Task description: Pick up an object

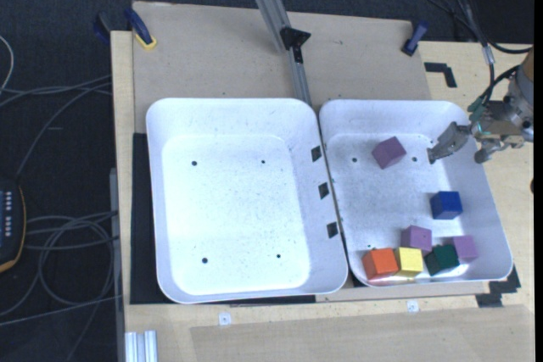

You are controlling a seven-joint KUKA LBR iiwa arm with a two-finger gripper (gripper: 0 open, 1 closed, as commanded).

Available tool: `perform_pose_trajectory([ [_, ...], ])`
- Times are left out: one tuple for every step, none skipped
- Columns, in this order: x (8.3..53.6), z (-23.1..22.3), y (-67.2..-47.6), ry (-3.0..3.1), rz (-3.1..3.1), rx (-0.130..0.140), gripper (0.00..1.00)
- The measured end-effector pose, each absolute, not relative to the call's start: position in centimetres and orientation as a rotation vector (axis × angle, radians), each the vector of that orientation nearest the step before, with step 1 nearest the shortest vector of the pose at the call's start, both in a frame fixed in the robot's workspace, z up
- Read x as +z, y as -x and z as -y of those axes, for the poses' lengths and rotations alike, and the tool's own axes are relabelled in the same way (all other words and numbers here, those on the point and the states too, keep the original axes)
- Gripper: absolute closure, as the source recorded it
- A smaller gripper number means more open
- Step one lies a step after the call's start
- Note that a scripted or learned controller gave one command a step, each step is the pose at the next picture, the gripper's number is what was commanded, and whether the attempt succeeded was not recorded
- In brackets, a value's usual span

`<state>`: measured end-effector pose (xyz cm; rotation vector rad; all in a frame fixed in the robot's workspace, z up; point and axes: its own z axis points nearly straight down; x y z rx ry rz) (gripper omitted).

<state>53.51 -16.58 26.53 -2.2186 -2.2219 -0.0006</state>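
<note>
Blocks are sitting in the right bin (pixel 475 182): three purple, one each blue, orange, yellow, green; gripper (pixel 466 147) is hovering spread, pinching nothing.

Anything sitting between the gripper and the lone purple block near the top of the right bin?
No. In the camera view, bare white bin floor separates the gripper from the purple block.

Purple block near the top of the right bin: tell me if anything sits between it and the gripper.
Nothing visible does. The purple block lies alone on the right bin floor, and the gripper sits just to its right with bare white floor between them. The blue block lies lower, out of that line.
</note>
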Motion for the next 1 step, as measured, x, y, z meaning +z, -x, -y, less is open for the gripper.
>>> perform_pose_trajectory([
  [26.53,16.59,-53.52,2.220,2.222,-0.001,0.00],
])
